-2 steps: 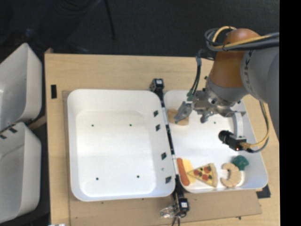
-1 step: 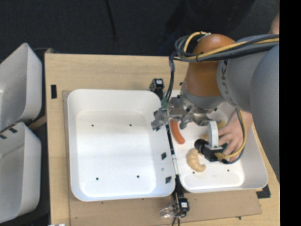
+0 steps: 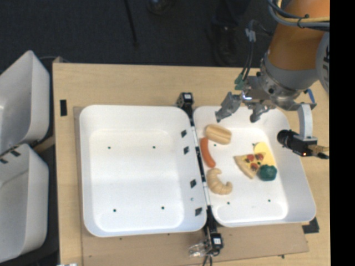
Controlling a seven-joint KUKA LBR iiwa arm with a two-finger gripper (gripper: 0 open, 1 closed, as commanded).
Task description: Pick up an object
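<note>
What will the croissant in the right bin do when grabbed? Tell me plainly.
The croissant looks like a moulded toy, so probably stiff and light. Its curved, tapered shape may let it pivot or slip from a pinch. It lies flat, so it is unlikely to roll.

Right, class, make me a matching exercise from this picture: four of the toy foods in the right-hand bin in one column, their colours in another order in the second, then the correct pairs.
Things:
1. bread roll
2. sausage
3. croissant
4. round piece beside the pizza slice

Colours:
A. green
B. orange-red
C. pale tan with a golden top
D. light brown

Pairs: 1-C, 2-B, 3-D, 4-A
</note>
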